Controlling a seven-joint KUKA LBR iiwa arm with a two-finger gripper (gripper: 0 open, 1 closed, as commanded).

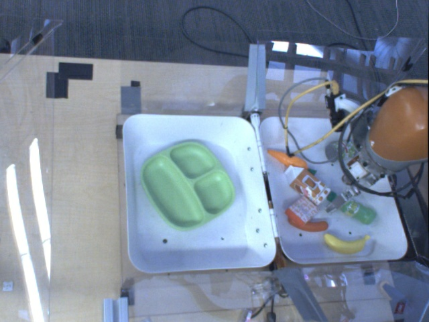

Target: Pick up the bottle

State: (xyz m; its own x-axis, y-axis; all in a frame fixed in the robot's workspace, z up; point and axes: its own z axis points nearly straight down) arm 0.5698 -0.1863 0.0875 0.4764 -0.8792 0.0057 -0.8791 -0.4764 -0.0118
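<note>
**My jaws are down beside the green bottle**

I cannot read any words here. The small box [310, 194] in the right bin [385, 247] has orange, white and brown print on it, but the letters are too tiny for me to make out. The green bottle [357, 211] shows no label I can read.

The bottle lies on its side in the right bin, toward the far right side. My jaws [350, 194] are low over that bin, just up and to the left of the bottle, very near its end. I cannot tell if they touch it. I cannot tell if my jaws are released or clenched, because they look small and dark and wires hang around them. I do not see the bottle between them.

A yellow banana [346, 243] lies near the front of the right bin, just below the bottle. A red sausage-shaped toy [307, 223] lies to the left of the banana. An orange carrot [287, 158] lies farther back, near the wall between the bins.

The left bin [144, 250] holds a green plate [188, 184] with three parts.

Both white bins sit side by side on a pale wooden desk [67, 200]. Black marks are on the desk at the far left. Beyond the desk the floor [134, 19] is dark grey carpet, with black cables curling on it.
</note>
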